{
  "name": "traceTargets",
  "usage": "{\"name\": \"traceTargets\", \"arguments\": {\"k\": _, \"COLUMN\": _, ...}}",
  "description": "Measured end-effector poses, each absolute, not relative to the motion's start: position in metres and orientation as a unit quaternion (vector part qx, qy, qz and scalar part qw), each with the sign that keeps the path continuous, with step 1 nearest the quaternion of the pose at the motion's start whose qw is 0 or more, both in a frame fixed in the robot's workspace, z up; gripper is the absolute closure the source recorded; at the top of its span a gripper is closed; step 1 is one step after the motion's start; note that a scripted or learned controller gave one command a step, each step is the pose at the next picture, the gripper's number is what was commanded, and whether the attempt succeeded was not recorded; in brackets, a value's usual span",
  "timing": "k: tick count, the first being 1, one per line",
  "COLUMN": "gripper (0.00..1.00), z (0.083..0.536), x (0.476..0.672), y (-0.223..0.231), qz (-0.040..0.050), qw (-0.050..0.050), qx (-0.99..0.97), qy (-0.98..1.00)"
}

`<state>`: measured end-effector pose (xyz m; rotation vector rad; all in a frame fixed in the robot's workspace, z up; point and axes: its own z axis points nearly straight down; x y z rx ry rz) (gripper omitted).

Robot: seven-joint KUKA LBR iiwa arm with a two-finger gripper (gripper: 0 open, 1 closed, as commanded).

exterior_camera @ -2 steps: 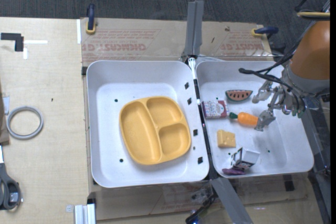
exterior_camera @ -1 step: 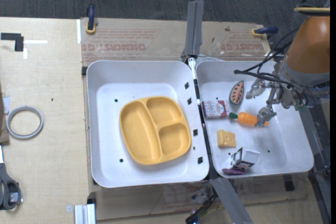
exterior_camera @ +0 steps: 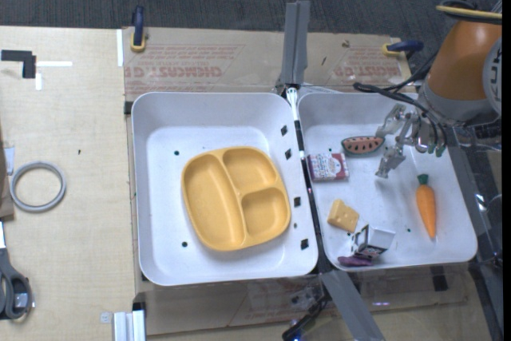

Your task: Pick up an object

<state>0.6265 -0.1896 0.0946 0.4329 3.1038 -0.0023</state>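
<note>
The right bin (exterior_camera: 447, 251) holds a watermelon slice (exterior_camera: 362, 144), a small red-and-white packet (exterior_camera: 327, 166), a yellow cheese wedge (exterior_camera: 343, 216), an orange carrot (exterior_camera: 427, 208) and a small white, black and purple toy (exterior_camera: 369, 243). My gripper (exterior_camera: 391, 144) hangs over the upper middle of this bin, just right of the watermelon slice and up-left of the carrot. It looks open, and nothing is between its fingers. The arm's orange band (exterior_camera: 467, 60) is at the right edge.
The left bin (exterior_camera: 152, 172) holds a yellow divided plate (exterior_camera: 237, 197). A grey tape roll (exterior_camera: 36, 186) and scissors (exterior_camera: 14, 295) lie on the bench at far left. A grey divider post (exterior_camera: 295, 44) stands behind the bins, on cardboard.
</note>
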Motion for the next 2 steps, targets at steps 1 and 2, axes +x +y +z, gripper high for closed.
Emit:
{"name": "traceTargets", "arguments": {"k": 1, "gripper": 1.00, "z": 0.106, "x": 0.628, "y": -0.189, "qz": -0.0015, "qw": 0.007, "qx": 0.137, "qy": 0.991}}
{"name": "traceTargets", "arguments": {"k": 2, "gripper": 1.00, "z": 0.144, "x": 0.633, "y": -0.138, "qz": -0.0001, "qw": 0.003, "qx": 0.172, "qy": 0.985}}
